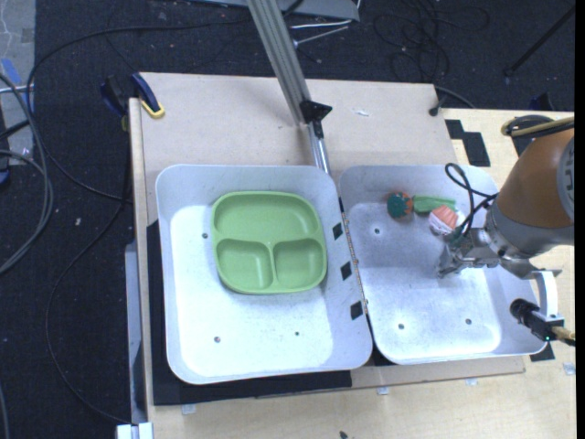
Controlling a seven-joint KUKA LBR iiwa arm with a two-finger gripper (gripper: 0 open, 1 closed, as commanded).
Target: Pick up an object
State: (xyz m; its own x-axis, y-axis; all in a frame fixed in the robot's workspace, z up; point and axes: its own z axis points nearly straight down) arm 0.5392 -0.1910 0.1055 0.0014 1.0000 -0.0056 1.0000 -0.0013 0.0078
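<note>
Dark carpet strewn with black cables surrounds the pale wooden counter, and I can read no writing or brand on anything from this feed; the small black marks along the bin edges are too small to make out. At the counter's far left corner I see a blue and yellow clamp. Moving right, the left bin holds a green divided plate with three compartments, one long and two smaller, all bare, sitting toward the bin's far side. A metal pole slants down from the top to the seam between the bins. The right bin holds a small cluster near its far edge: a teal ball-like toy, a green piece beside it, and an orange and white toy just right of those. The gripper sits low over the bin floor, just near-side of that orange and white toy, with cables looping above it. I cannot tell from this angle how the fingers stand. The arm's orange band fills the right edge.
</note>
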